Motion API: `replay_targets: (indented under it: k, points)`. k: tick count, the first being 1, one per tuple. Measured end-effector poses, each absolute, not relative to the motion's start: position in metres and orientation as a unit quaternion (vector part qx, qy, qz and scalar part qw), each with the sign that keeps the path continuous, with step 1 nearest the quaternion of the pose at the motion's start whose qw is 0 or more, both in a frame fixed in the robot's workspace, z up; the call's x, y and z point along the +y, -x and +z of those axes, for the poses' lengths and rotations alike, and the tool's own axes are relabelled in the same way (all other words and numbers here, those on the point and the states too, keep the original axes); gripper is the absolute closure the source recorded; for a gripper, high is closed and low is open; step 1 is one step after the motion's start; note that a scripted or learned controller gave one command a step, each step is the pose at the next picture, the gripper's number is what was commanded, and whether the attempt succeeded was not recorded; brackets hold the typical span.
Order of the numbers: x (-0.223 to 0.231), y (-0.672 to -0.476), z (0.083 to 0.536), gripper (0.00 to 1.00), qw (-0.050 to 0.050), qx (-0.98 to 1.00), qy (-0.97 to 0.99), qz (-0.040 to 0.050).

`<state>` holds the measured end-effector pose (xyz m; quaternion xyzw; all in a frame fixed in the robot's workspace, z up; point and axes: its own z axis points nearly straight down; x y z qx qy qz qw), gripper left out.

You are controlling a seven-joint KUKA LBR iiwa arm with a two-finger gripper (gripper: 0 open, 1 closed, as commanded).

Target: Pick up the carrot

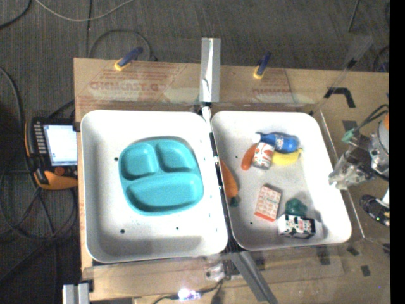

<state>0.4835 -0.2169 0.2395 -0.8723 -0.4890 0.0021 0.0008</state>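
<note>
The carrot (228, 179) lies in the right bin (329, 170), against its left wall, green tip toward the near edge. Nearby, in the same bin: a small can (262, 155), a banana (286, 158), a blue bottle (280, 142), a card box (269, 202) (flat on the floor). The left bin (95, 170) holds a teal divided tray (162, 175). The gripper (345, 173) hangs over the right bin's right rim, well apart from the carrot; whether its fingers are spread or pressed together cannot be told.

1 fixed camera looks down aslant from above on both bins (95, 170).
</note>
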Motion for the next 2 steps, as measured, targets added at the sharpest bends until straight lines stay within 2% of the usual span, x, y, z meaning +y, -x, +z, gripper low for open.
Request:
replay_targets:
  k: [1,2]
  points:
    - [-0.216,-0.484,0.314,1.00,0.000,-0.417,0.909,0.0021]
    - [-0.188,-0.484,0.263,1.00,0.001,-0.238,0.971,0.0023]
